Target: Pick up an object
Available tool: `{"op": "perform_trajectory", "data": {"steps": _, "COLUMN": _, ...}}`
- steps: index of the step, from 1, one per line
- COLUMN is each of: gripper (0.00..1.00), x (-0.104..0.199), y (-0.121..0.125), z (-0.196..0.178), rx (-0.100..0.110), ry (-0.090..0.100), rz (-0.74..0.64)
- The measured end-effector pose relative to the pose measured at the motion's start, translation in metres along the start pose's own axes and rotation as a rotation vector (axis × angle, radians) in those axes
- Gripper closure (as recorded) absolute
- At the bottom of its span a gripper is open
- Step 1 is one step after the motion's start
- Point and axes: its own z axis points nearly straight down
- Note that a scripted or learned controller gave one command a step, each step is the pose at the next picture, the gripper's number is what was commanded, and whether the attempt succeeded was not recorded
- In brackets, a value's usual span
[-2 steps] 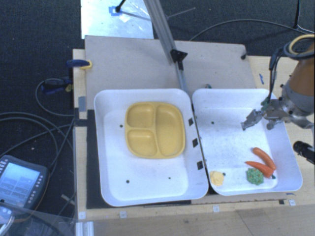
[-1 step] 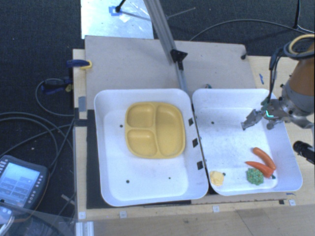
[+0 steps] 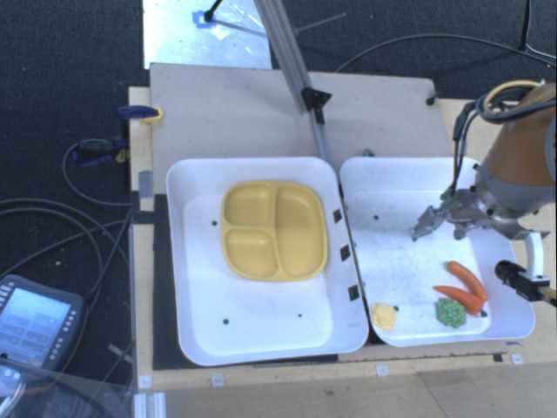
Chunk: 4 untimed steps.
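Yellow plate (image 3: 274,231): three compartments, lying in the left bin (image 3: 200,320).
Right bin (image 3: 409,181): holds two orange carrots (image 3: 467,279) and (image 3: 459,298) (just beside each other), a green broccoli piece (image 3: 450,313) and a pale yellow piece (image 3: 383,315), all near its front edge.
Hand (image 3: 435,222): above the right bin, apart from the objects; finger state cannot be told.
Tabletop (image 3: 226,111): carries both bins.

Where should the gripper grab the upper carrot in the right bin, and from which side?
Probably at the middle of the upper carrot, coming straight down, fingers closing across its narrow width. It lies flat and slanted, free along its upper-left half; its lower end nears the second carrot and the bin wall.
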Motion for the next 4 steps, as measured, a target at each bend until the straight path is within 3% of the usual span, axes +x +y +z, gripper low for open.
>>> {"op": "perform_trajectory", "data": {"steps": 1, "gripper": 0.0, "x": 0.007, "y": -0.001, "z": 0.06, "rx": 0.002, "ry": 0.001, "rz": 0.004}}
{"op": "perform_trajectory", "data": {"steps": 2, "gripper": 0.0, "x": 0.007, "y": 0.0, "z": 0.069, "rx": -0.003, "ry": -0.001, "rz": 0.007}}
{"op": "perform_trajectory", "data": {"steps": 3, "gripper": 1.0, "x": 0.008, "y": 0.001, "z": 0.057, "rx": -0.007, "ry": -0.001, "rz": 0.007}}
{"op": "perform_trajectory", "data": {"steps": 4, "gripper": 1.0, "x": 0.006, "y": 0.004, "z": 0.014, "rx": -0.009, "ry": -0.002, "rz": 0.002}}
